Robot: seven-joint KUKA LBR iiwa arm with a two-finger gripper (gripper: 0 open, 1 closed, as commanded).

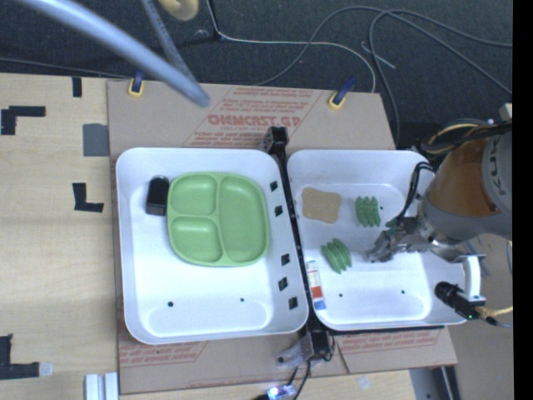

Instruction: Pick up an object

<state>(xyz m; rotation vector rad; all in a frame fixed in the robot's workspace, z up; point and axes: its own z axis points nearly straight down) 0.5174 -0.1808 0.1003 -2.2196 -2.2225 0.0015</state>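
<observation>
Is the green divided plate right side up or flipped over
Right side up. The green divided plate lies flat in the left bin, and its three recessed compartments face the camera, with raised ridges between them.

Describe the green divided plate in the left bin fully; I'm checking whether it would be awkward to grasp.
The light green, rounded-square plastic-looking divided plate lies flat, face up, in the upper middle of the left shallow white bin. Raised ridges split it into three compartments: two smaller ones on the left and one long one on the right. Nothing lies in them. A small black block sits against its upper-left edge; actual contact is hard to judge.
</observation>
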